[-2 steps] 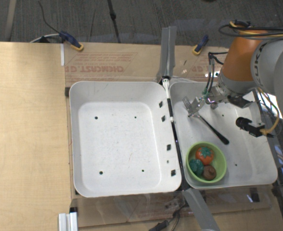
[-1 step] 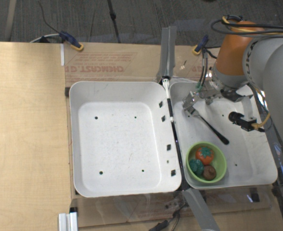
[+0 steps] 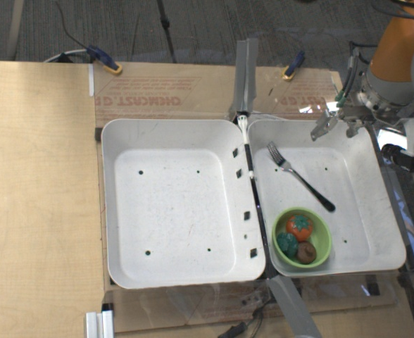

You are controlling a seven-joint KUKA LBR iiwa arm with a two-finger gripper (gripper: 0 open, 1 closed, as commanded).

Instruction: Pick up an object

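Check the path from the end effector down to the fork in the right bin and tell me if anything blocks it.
Nothing visible blocks it. The end effector hangs over the far edge of the right bin, and the fork lies on bare bin floor just nearer the camera. The green bowl sits beyond the fork's handle, off that path.

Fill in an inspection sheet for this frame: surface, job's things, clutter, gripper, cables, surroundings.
Surface: cardboard-covered bench bearing a left bin and a right bin, side by side.
Job's things: a fork lies diagonally in the right bin, tines toward the far left corner; a green bowl sits at that bin's near left corner, holding an orange piece, a teal piece and a brown piece.
Clutter: nothing seen.
Gripper: gripper hangs over the right bin's far right corner, apart from the fork and bowl, holding nothing.
Cables: a dark cable runs across the floor at far left.
Surroundings: two clamps on the bench's far edge; grey carpet; wooden tabletop at left.
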